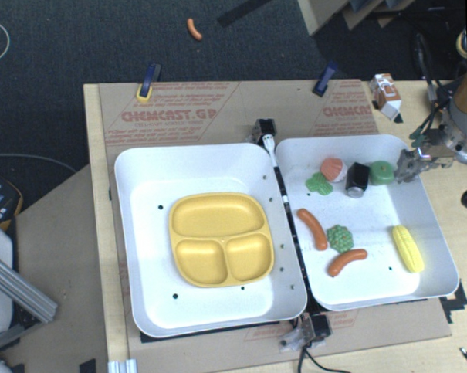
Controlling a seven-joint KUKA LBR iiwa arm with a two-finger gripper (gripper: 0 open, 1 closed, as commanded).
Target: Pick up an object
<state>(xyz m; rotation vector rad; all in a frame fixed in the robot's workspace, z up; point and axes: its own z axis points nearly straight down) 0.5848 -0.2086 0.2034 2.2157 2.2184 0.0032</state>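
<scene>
The right bin [436, 235] holds the loose pieces: two orange sausages [312, 228] [346, 261] with a green broccoli floret [340, 237] between them, a yellow corn cob [407, 248] near the right wall, and along the far side a green leafy piece [320, 184], a pink-red piece [332, 168], a black cylinder [357, 179] and a green round piece [381, 172]. The tool [407, 166] sits just beside that green round piece at the bin's far right corner; whether it is spread or pressed together cannot be told. The left bin [142, 224] carries a yellow divided tray [220, 238] on the worktop [215, 113]
</scene>
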